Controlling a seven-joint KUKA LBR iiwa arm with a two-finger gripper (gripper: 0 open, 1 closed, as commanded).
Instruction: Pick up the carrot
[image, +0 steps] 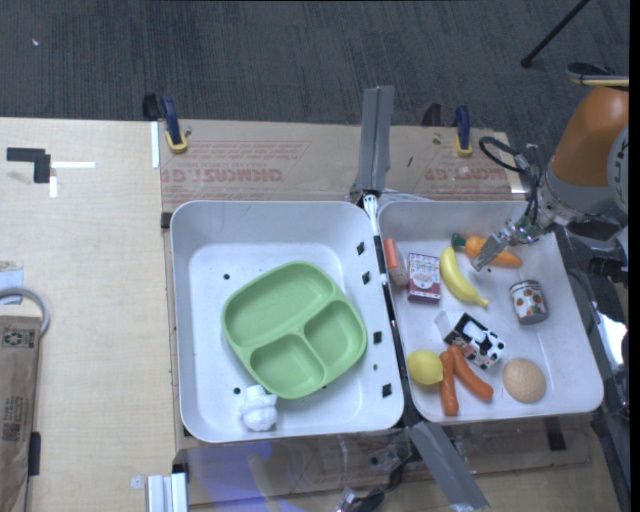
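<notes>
Plywood bench (90, 260), two white bins | my fingers (488, 256) over carrot (492, 249), right bin's (560, 405) far end; spread: cannot tell | likely light, stiff, smooth; grip mid-body crosswise

I see dark grey carpet (250, 55) beyond the counter's (80, 260) far edge. The counter is pale wood, with cardboard (270, 160) clamped (172, 125) along that edge.

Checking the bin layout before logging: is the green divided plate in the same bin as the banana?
No: the green plate lies in the left bin, the banana in the right bin.
</notes>
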